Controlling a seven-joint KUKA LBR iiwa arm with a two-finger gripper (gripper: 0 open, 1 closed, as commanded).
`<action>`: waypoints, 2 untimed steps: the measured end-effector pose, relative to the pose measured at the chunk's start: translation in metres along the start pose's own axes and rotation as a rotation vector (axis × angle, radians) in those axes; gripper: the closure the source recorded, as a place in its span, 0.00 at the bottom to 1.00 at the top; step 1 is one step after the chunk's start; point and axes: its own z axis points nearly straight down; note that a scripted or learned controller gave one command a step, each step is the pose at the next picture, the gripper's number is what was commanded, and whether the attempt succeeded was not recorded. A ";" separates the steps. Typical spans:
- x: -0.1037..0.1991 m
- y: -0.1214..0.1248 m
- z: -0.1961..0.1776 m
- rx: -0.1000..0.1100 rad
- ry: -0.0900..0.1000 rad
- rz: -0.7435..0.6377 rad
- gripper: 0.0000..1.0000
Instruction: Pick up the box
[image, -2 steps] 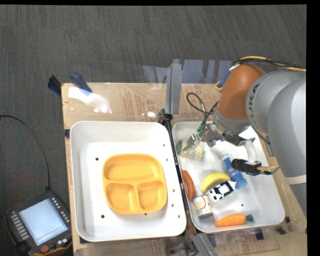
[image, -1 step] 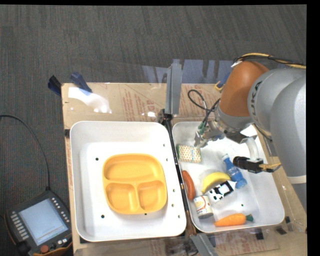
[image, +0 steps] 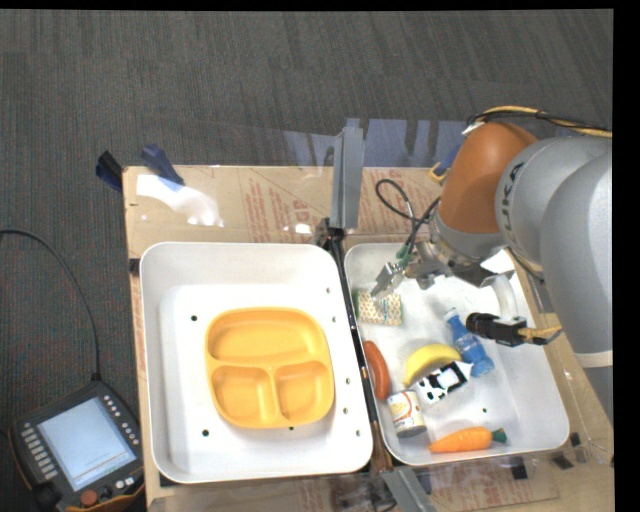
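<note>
box (image: 383, 309) under pincer (image: 388, 283), sausage (image: 378, 369) near

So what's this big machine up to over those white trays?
A grey robot arm reaches from the right over the right bin, its gripper low beside a small patterned box near the bin's back-left corner. It is meant to pick that box up; the box lies on the bin floor. Toy food lies nearby: a banana, a carrot. The left bin holds a yellow divided plate.

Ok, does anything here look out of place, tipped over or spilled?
Nothing looks spilled or broken. The right bin is crowded: the small can lies on its side beside the sausage, and the banana rests against the black-and-white box. The yellow tray sits squarely in the left bin.
</note>
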 end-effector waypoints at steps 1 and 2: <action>-0.006 -0.002 0.010 -0.003 0.005 -0.309 0.00; -0.008 0.000 -0.001 -0.006 0.001 -0.306 1.00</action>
